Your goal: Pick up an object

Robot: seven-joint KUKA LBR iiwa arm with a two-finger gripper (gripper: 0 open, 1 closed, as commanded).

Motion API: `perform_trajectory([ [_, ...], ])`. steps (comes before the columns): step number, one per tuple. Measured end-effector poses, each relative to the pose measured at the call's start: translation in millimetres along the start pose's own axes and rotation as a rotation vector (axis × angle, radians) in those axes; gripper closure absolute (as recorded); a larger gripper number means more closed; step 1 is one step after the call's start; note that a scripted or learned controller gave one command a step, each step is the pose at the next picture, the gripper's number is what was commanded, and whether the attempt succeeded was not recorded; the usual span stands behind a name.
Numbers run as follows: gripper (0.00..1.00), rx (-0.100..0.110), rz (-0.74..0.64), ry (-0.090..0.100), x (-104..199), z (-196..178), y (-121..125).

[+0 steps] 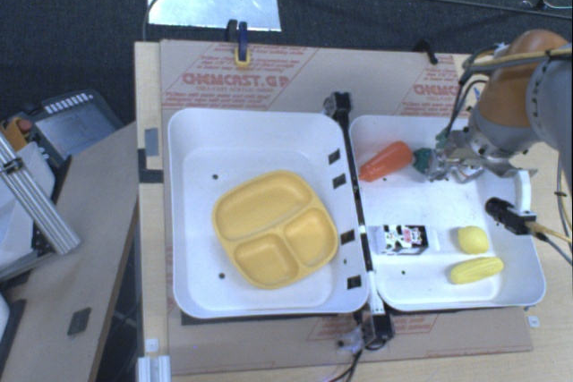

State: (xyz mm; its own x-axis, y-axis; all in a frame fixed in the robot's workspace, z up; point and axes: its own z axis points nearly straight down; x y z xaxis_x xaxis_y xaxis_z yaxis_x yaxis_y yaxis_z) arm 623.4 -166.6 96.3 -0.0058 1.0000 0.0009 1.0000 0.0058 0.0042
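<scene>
Two shallow white bins are sitting side by side on a surface [152,103] covered with printed cardboard. The left bin [192,192] is holding a yellow divided tray [273,228], with three compartments, lying near the middle.

The right bin [528,282] is holding four things. A toy carrot [387,160], orange with a green top, is lying at the far left of this bin, its green end pointing right. A small black and white carton [405,238] is lying near the bin's left wall, toward the near side. A yellow lemon [473,239] is resting to the right of the carton, and a yellow corn cob [475,269] is lying just nearer than the lemon, close to the bin's near edge.

The grey arm, with its orange band, is reaching in from the right over the far part of the right bin. Its end effector [450,162] is hanging just beside the carrot's green end. Whether it is spread or pressed together, I cannot tell, nor whether it is touching the carrot.
</scene>
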Motion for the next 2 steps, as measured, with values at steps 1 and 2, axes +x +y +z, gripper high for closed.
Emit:
perform_trajectory([
  [1, 1.0, -0.002, 0.002, -0.003, -6.2, -46.8, 6.2],
  [2, 1.0, -0.005, 0.0, -0.003, -0.8, -110.6, 6.8],
])
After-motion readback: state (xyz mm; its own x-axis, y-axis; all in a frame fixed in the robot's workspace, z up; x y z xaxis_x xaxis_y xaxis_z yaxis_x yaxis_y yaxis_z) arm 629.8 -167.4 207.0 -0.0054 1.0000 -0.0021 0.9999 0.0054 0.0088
